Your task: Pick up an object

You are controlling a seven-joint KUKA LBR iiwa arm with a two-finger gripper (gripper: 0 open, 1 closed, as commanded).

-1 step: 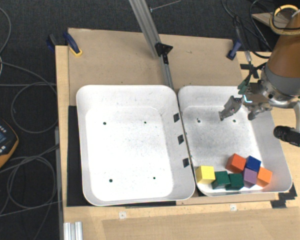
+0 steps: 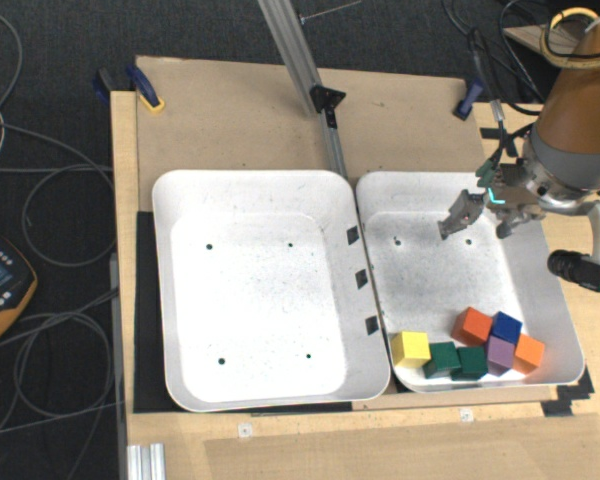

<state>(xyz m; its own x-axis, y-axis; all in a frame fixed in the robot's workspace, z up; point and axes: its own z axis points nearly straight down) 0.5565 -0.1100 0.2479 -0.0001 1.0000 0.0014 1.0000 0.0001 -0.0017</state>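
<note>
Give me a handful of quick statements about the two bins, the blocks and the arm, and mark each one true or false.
1. The small coloured blocks sit bunched in the near corner of the right-hand shallow white bin. True.
2. The yellow cube lies in the left-hand shallow white bin. False: it lies in the right-hand bin, at the left end of the bunch.
3. The end effector hangs above the far part of the right-hand bin, apart from the blocks. True.
4. The end effector grips the purple cube. False: that cube rests in the bunch with the others.
5. A blue cube sits next to an orange one. True.
</note>
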